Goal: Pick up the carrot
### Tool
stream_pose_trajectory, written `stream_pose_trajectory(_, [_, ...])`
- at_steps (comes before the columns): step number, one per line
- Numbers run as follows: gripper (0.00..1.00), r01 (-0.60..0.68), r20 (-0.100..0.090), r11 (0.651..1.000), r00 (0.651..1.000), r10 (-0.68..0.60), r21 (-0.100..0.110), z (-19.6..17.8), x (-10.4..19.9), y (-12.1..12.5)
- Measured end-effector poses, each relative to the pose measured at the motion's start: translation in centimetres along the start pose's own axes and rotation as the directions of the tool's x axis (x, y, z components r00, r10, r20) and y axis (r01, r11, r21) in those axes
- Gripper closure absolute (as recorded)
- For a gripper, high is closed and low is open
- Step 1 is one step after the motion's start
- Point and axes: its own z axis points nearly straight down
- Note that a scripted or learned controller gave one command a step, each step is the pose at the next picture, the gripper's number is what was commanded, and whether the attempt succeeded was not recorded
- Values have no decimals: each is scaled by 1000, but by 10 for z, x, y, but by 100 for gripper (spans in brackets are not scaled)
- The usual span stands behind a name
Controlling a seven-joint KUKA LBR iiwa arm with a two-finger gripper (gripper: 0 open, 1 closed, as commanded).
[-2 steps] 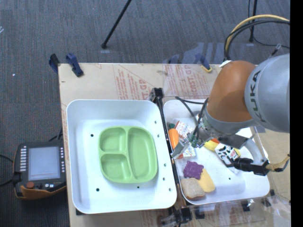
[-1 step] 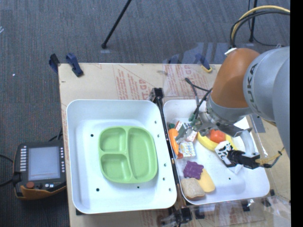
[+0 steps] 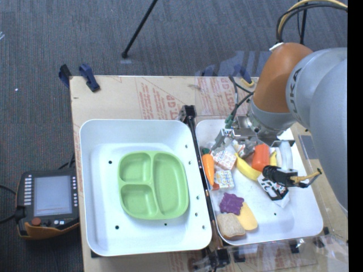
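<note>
Against the right bin's (image 3: 309, 222) left wall lies the carrot (image 3: 208, 169), long axis running up-down in view, just left of the tool (image 3: 237, 134); tool opening can't be told, nothing visibly held.

You see two shallow white plastic bins (image 3: 96, 152), smooth and a bit shiny. The light green plastic plate (image 3: 153, 185) with three parts looks smooth and matt. The small orange carrot (image 3: 208, 169) looks like smooth plastic. The brown bench top (image 3: 136, 98) looks like flat, dull cardboard. The big grey arm (image 3: 320, 95) looks smooth, with a shiny orange band.
</note>
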Motion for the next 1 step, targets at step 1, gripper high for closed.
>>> stream_pose_trajectory(1, [0, -40, -1, 999, 999, 40, 2, 0, 26, -38])
